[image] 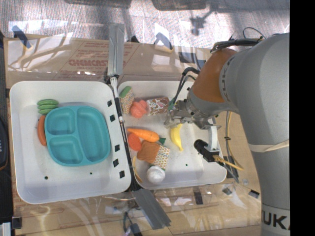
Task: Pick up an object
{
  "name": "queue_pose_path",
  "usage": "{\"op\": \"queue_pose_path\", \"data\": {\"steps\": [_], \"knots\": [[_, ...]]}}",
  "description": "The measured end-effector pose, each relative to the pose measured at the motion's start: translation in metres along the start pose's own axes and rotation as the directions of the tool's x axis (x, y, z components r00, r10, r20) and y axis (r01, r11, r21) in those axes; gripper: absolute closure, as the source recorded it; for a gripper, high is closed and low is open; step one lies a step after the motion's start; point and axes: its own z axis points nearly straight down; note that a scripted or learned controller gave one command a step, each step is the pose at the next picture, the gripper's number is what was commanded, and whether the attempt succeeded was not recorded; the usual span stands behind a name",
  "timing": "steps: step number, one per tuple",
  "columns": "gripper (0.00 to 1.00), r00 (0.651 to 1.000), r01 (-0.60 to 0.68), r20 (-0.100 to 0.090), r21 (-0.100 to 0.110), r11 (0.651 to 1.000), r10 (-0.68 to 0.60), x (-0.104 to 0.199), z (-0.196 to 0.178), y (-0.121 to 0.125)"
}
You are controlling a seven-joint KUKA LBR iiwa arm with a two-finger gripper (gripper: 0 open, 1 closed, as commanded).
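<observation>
Camera view looks down on a tabletop [59, 68] with two white bins side by side. In the left bin [29, 181] a teal divided plate [76, 134] fills the middle; a green pea pod [47, 105] lies by the plate's far-left corner, and an orange carrot [41, 130] is partly hidden under the plate's left rim.

The right bin [197, 173] holds a cluster of toy foods. Along its left wall sit a small green and tan piece [127, 98] that is hard to identify, a pinkish-orange round item [138, 108] and a patterned package [157, 104]. Below them lie a second carrot [143, 134] with a green tip, a red-orange piece [134, 142], a brown item [148, 150] on a checkered wrapper [162, 156], and a white round object [155, 174] near the bin's near edge.

The grey arm [256, 97] with its orange band [209, 80] reaches in from the right and covers the bin's far-right corner. Its end effector [176, 118] sits just above the top end of a yellow banana [176, 135], which lies in the middle of the right bin. The fingertips are crowded by cables and metal parts, so I cannot tell whether they are released or clenched, or whether they touch the banana. A black tool-like piece [205, 150] juts out lower right of the banana.
</observation>
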Motion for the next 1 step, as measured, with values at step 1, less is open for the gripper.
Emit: {"op": "queue_pose_path", "data": {"steps": [1], "knots": [[1.00, 0.992, 0.129, -0.008, 0.021, 0.991, -0.129, -0.0168, 0.0200, 0.0281]]}}
